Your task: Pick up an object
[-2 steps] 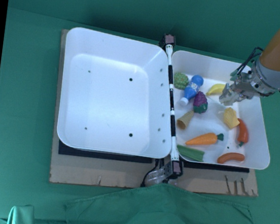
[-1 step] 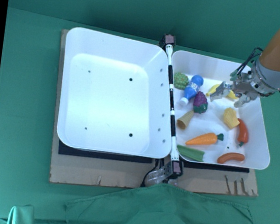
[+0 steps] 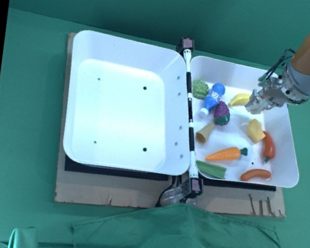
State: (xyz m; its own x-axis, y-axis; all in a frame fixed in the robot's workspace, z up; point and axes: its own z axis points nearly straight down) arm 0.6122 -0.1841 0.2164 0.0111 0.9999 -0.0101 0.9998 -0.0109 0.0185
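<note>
The right bin [image 3: 287, 149] holds several toy foods: a green broccoli-like piece [image 3: 199, 89], a blue and white bottle [image 3: 213, 97], a purple grape bunch [image 3: 221, 112], a yellow banana [image 3: 238, 99], a yellow chunk [image 3: 255, 130], a cone [image 3: 204, 132], an orange carrot [image 3: 227, 154], a red pepper [image 3: 268, 146], a green pod [image 3: 211, 169] and a sausage [image 3: 255, 174]. My gripper [image 3: 255, 105] hangs over the bin's upper right part, just right of the banana and above the yellow chunk.
The left bin [image 3: 124, 105] lies beside the right one, with a black and white divider bar [image 3: 190, 108] between them. Both rest on a cardboard sheet [image 3: 100, 195] over green cloth. Folded green fabric [image 3: 185, 241] lies at the front.
</note>
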